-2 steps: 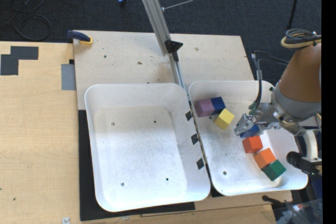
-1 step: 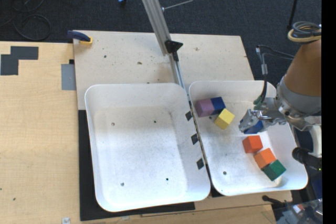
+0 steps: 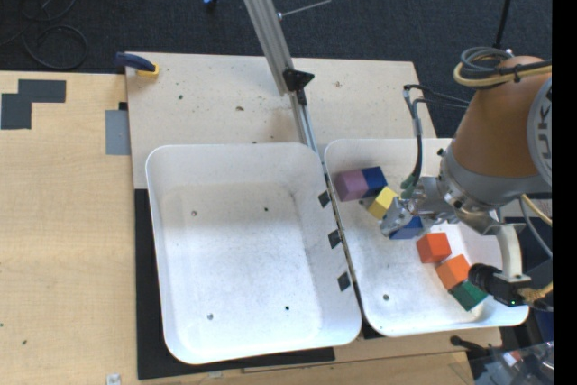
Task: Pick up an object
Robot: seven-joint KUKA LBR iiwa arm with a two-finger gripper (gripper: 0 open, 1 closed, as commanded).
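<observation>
In the right bin (image 3: 388, 316), toward the near right corner, you have a green block (image 3: 468, 295) with an orange block (image 3: 452, 270) just behind it, the two touching or nearly so. A second, brighter orange block (image 3: 434, 246) sits just beyond those. Further in, the gripper (image 3: 397, 221) is down low in the bin, reaching in from the right under the orange-banded wrist (image 3: 496, 135). You cannot tell from this angle whether its fingers are spread or closed, since the wrist and cabling hide them. A blue block (image 3: 410, 230) lies right at the gripper, and a yellow block (image 3: 382, 202) sits just beside its tip on the left; whether either is touched is unclear. Behind the yellow one, near the bin's far left corner, a purple block (image 3: 351, 185) rests against another blue block (image 3: 373, 178). To your left lies the left bin (image 3: 180, 176). Beyond both bins, a metal rail (image 3: 266, 22) rises at a slant from the bench (image 3: 216, 99).
</observation>
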